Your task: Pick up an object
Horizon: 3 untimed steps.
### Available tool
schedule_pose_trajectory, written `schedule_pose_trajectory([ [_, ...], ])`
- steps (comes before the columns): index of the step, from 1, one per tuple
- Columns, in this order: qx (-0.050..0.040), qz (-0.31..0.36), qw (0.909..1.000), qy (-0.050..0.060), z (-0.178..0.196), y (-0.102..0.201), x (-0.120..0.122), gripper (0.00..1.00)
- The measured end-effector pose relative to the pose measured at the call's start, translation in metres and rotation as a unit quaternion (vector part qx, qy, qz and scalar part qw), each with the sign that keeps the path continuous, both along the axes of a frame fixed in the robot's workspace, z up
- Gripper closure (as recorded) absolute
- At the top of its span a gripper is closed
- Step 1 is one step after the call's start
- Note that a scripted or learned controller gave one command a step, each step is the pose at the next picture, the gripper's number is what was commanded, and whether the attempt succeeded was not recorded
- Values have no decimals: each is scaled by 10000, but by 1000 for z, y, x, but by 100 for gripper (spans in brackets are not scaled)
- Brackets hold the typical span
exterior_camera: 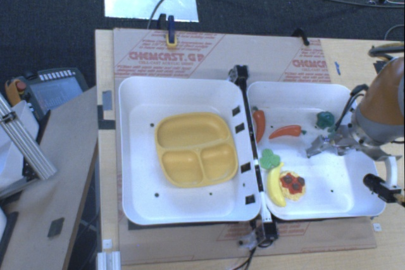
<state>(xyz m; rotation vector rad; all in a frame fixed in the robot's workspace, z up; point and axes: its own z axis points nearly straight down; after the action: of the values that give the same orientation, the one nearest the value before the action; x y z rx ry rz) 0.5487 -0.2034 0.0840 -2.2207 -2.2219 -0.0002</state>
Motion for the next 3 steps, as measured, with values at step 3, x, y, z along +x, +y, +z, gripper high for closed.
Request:
schedule_pose_trajectory([
  [3,-19,24,10000,-47,139,2,0,100],
])
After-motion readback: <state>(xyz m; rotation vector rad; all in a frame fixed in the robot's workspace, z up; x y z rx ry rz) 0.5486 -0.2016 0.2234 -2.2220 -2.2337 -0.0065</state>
